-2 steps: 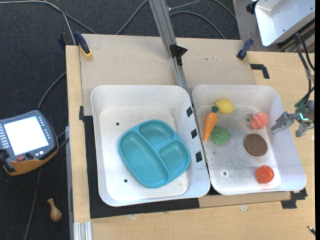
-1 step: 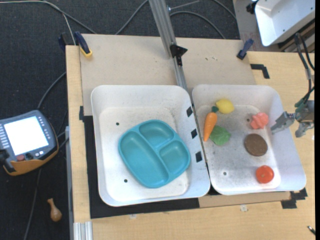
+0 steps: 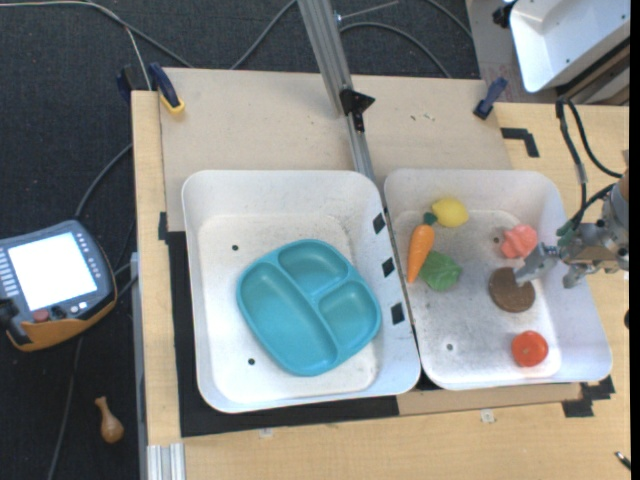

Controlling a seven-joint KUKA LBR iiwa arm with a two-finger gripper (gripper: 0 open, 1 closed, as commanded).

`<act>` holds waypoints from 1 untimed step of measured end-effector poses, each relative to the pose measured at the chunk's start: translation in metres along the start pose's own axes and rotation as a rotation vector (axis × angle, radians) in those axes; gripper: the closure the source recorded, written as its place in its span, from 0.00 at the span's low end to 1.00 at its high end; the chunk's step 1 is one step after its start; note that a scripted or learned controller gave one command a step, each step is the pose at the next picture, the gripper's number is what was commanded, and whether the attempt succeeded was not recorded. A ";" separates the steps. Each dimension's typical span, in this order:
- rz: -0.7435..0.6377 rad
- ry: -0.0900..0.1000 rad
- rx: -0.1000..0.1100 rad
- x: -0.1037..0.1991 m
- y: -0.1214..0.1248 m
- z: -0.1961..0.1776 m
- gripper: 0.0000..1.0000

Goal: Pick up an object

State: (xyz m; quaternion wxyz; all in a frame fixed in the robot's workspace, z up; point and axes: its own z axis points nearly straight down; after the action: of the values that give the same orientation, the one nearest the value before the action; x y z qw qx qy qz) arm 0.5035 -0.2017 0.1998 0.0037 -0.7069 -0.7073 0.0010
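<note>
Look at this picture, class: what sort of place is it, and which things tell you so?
Most likely a robotics lab test bench. A robot gripper reaches over a white bin of toy food such as a carrot and lemon, and a handheld control pendant lies on the dark floor beside loose cables.

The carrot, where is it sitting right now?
The carrot lies in the right bin, near that bin's left wall, just below the lemon and touching the green vegetable at its lower right.
</note>
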 end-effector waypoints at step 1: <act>0.000 0.000 0.001 0.003 0.003 0.063 0.00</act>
State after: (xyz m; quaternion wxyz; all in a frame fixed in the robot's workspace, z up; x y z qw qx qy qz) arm 0.5063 -0.1983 0.1373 0.0040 -0.7070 -0.7072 0.0011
